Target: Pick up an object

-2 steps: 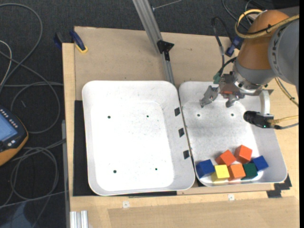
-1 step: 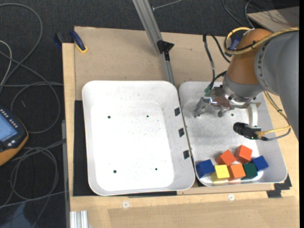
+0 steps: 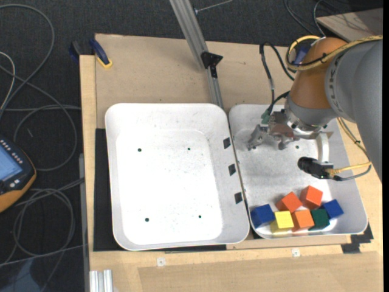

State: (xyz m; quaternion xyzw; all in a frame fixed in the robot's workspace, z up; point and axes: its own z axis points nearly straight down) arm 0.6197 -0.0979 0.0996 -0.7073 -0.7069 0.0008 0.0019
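While the gripper (image 3: 260, 135) hangs over the upper part of the right bin (image 3: 355, 221), we cannot tell its state. We see small cubes huddled at that bin's near edge: two blue blocks (image 3: 262, 214), a yellow block (image 3: 284, 219), orange blocks (image 3: 291, 201) and a green block (image 3: 320, 216), touching one another, well apart from the gripper. The left bin (image 3: 164, 175) lies beside

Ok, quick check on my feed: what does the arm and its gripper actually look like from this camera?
The arm is a thick, rounded grey cylinder with an orange band above the wrist. Thin cables loop beside that band. The gripper is a small grey metal assembly with pale fingers, and a black fitting with a yellow-tipped lead sits by it.
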